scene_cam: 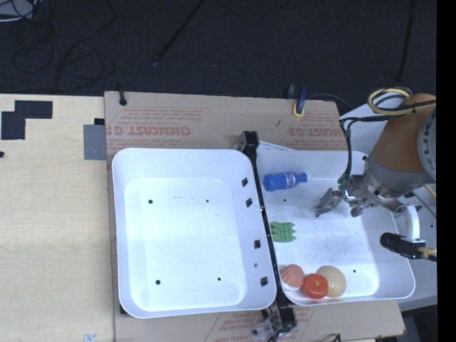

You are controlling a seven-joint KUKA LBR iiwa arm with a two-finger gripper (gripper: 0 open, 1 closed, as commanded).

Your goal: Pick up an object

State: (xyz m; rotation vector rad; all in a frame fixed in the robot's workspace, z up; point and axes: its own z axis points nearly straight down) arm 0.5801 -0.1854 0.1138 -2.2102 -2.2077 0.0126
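My gripper [336, 203] hangs over the right bin [385, 288], near its middle right, with its metal fingers [327, 204] spread apart and nothing between them. A blue bottle [284, 181] lies on its side at the bin's upper left, to the left of the gripper. A small green object [283, 231] lies lower left of the gripper. In the bin's front corner sit a pink piece [291, 275], a red tomato-like object [315, 286] and a beige round object [333, 279], touching one another.
The left bin [135, 191] stands beside the right one, parted from it by a black-clipped rim [258, 212]. Cables [348, 148] run down to the wrist. A black handle-like part [402, 246] sticks out at the right bin's right edge.
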